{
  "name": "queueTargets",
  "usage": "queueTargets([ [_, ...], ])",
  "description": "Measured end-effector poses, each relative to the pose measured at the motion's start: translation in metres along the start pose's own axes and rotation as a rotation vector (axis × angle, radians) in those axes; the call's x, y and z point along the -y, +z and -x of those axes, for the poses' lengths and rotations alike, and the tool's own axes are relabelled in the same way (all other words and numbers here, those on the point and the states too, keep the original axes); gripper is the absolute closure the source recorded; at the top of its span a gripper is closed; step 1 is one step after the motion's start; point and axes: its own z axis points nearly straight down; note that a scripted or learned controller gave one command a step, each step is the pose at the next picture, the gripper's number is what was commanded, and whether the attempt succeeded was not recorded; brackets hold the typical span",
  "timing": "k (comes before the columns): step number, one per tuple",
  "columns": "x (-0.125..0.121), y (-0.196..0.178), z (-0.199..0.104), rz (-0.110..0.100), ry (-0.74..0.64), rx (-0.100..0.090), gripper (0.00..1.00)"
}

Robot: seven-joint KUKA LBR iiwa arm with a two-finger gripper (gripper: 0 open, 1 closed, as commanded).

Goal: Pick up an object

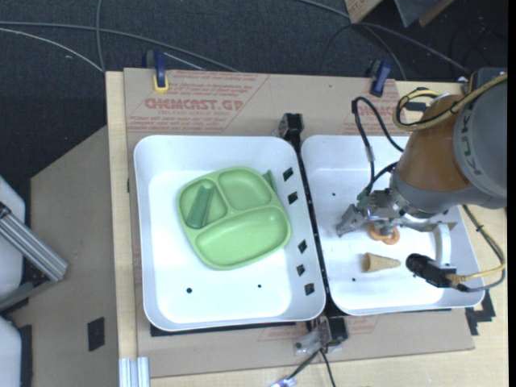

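Your gripper [377, 220] low in right bin [347, 293], over orange ring [385, 234]; jaws state — cannot tell. Cone [379, 262] just below. Green divided plate [235, 216] in left bin [161, 289]. Cardboard [193, 103] reads "CHEMCAST GP".

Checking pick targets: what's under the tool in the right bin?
An orange ring-shaped piece pokes out below the tool, most of it covered by the arm. A tan cone lies beside it on the bin floor, fully visible.

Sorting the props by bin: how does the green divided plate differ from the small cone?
The green divided plate lies in the left bin; the small cone lies in the right bin, near the gripper. The plate is far larger. The plate is green, the cone tan. Both rest on white bin floors.
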Motion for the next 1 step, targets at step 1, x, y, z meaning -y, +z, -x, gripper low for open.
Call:
queueTargets([
  [1,-0.0016,-0.0147,0.0005,0.007,0.001,0.001,1.00],
])
